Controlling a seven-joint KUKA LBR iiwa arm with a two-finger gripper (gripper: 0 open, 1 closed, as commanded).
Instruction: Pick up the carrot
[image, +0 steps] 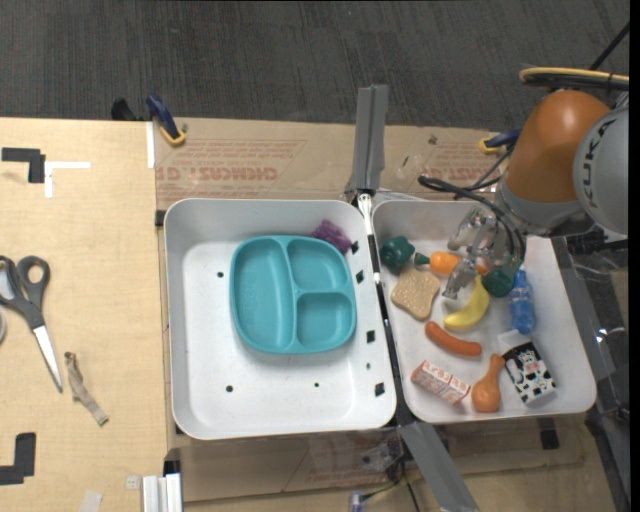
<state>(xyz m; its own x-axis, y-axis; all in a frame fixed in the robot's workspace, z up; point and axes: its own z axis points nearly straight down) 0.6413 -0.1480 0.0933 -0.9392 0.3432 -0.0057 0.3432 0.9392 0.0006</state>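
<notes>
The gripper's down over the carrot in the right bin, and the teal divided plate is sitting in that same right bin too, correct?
Not quite. The camera view shows the teal divided plate in the left bin, not the right one. The rest holds: the gripper is down over the carrot in the right bin, among the other toy foods.

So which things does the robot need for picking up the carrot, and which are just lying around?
For the job:
carrot
gripper
right bin

Just lying about:
banana
bread slice
sausage
teal plate
scissors
</notes>
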